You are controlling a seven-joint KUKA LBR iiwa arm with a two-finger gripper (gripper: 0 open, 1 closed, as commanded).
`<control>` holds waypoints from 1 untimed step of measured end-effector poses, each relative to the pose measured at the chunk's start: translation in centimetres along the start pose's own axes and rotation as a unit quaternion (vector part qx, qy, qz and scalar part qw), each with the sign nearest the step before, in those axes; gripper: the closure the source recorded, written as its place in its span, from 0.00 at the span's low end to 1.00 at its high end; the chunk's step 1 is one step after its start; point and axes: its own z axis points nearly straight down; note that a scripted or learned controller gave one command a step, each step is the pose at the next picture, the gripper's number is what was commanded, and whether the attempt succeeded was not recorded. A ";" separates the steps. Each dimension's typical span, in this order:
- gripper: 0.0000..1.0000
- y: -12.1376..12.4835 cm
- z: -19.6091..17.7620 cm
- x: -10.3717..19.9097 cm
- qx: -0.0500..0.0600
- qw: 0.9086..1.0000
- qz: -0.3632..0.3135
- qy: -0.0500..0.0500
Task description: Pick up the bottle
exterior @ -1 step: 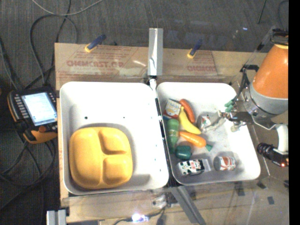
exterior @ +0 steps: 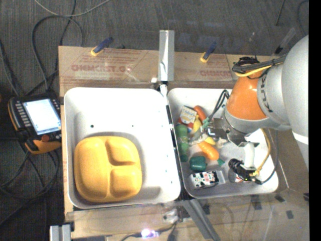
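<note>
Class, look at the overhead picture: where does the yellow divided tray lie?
The yellow divided tray lies in the left bin, towards its near left corner, apart from the cluttered right bin.

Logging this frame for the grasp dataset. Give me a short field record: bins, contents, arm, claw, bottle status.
left bin: holds a yellow divided tray
right bin: pile of small items, including a green bottle, an orange piece and a patterned card
arm: reaches in from the right, over the right bin
claw: down at the pile; open or shut cannot be told
bottle status: lying in the pile near the bin's left wall; not visibly held
bench side: handheld screen left of the bins
</note>
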 end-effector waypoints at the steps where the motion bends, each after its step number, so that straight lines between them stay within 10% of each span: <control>1: 0.00 -4.4 0.8 -0.9 -0.007 1.000 0.019 0.002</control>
